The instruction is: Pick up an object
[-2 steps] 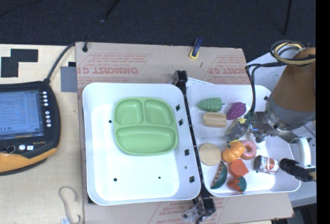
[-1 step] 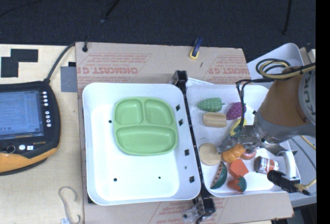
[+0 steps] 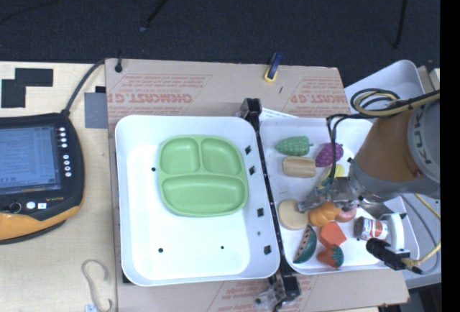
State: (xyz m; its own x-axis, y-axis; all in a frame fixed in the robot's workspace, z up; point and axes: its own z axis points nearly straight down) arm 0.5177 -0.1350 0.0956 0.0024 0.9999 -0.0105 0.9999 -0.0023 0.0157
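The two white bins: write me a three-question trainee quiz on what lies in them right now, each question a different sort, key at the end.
1. True or false: the green divided plate lies in the left bin.
2. Multiple choice: which toy lies nearest the right bin's far edge? A) the watermelon slice B) the green bumpy vegetable C) the orange fruit
3. Fill in: the purple grapes lie to the ____ of the green bumpy vegetable in the camera view.

Key: 1 true; 2 B; 3 right.
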